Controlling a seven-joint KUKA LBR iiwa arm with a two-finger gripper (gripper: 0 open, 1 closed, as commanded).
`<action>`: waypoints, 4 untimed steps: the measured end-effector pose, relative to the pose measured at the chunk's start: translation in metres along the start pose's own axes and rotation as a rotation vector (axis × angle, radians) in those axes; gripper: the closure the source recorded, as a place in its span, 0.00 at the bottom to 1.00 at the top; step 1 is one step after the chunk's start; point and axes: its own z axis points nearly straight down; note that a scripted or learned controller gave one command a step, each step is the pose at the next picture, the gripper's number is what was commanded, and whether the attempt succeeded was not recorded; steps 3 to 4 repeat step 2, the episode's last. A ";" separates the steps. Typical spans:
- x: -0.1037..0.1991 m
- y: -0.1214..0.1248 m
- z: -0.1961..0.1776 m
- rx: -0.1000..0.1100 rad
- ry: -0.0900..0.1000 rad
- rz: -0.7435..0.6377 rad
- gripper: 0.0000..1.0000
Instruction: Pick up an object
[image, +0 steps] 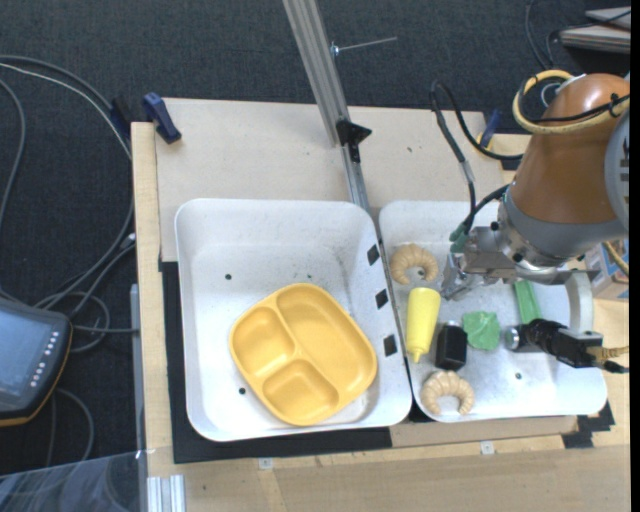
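My gripper (457, 283) hangs over the upper middle of the right bin (520, 396), under the grey and orange arm. Just left of it lies a tan ring-shaped pastry (414, 264). Below that a yellow bottle (422, 320) lies lengthwise near the bin's left wall. A small black block (451, 346) sits beside the bottle, with a crumpled green piece (482, 329) to its right. A green stick (525, 300) lies partly under the arm. A tan croissant (448, 392) rests at the bin's front edge. Nothing shows between the gripper's tips.
The left bin (200, 300) holds a yellow divided plate (303, 352) in its front half. A metal pole (330, 70) rises slantwise from behind the gap between the bins. Cables and a blue clamp (160, 115) lie at the bench's far left.
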 end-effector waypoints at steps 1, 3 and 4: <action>0.054 0.002 -0.001 -0.004 0.000 -0.002 1.00; 0.101 -0.009 0.001 0.000 0.000 -0.001 1.00; 0.101 -0.009 0.001 0.000 0.000 -0.001 1.00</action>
